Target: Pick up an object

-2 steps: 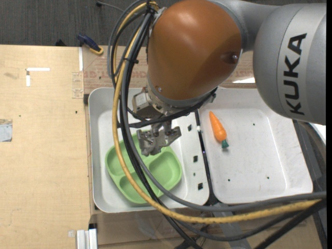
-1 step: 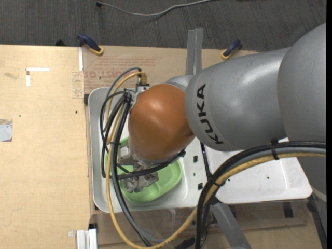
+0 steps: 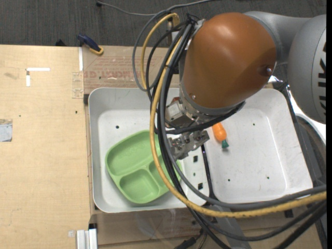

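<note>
Big orange arm joint [image 3: 228, 56] blocks our view. We see hand [image 3: 188, 141] over green tray [image 3: 132, 169] in left bin [image 3: 98, 139]; can't tell hand's state. Small carrot toy [image 3: 220, 134] nearby; hand may miss both.

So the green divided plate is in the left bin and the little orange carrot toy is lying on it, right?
Not quite. The camera view shows the green divided plate in the left bin, but the carrot toy lies apart from it, on the floor of the right bin.
</note>
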You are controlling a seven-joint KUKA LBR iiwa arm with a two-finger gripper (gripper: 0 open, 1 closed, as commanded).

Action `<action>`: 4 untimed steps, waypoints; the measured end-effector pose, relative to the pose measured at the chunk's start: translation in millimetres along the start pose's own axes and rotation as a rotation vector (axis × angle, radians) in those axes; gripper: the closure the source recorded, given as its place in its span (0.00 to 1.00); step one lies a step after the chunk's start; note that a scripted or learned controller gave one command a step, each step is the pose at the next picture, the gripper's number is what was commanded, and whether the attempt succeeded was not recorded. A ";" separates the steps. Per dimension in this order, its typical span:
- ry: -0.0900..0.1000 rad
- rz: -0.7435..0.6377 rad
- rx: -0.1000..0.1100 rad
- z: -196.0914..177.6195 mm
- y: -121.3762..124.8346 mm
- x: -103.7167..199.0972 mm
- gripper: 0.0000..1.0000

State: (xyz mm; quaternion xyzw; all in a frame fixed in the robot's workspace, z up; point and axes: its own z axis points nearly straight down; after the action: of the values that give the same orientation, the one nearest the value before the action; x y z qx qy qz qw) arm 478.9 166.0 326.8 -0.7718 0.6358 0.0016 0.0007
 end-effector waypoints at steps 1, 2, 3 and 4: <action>0.002 0.600 0.000 28.1 -10.4 -55.3 1.00; 0.000 0.209 0.001 10.8 -6.8 -34.4 1.00; 0.002 0.221 -0.001 229.7 -7.5 -45.7 1.00; -0.001 -0.324 -0.002 127.1 3.9 14.4 1.00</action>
State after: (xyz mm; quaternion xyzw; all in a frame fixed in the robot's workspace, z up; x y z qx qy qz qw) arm 477.6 151.5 199.7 -0.8644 0.5028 0.0024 0.0003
